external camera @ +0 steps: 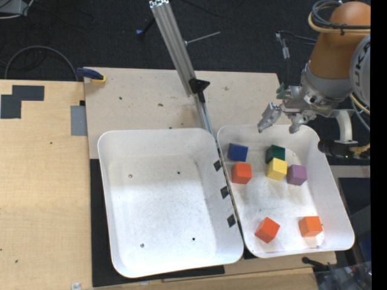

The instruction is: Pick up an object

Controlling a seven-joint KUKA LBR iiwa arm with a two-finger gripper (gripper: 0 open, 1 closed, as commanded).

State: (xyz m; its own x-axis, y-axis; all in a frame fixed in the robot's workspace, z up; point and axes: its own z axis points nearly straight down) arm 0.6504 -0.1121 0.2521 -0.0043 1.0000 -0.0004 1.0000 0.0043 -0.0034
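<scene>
The left bin (158, 204) is seen bare white, speckled with a few dark dots. In the right bin (336, 219), seven small blocks are scattered: a blue cube (237, 153), an orange-red one (242, 173), another orange one (267, 229), then green (276, 153), yellow (277, 168) (touching each other), purple (296, 174) and orange (310, 226). The gripper (282, 121) is hung over the bin's far rim, fingers spread apart, nothing clamped between them.

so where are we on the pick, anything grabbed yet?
Nothing done yet. The gripper hangs open above the right bin's far rim, nothing between its fingers. All seven blocks lie in that bin; the green block and yellow block lie nearest. Left: descend, close, lift.
</scene>
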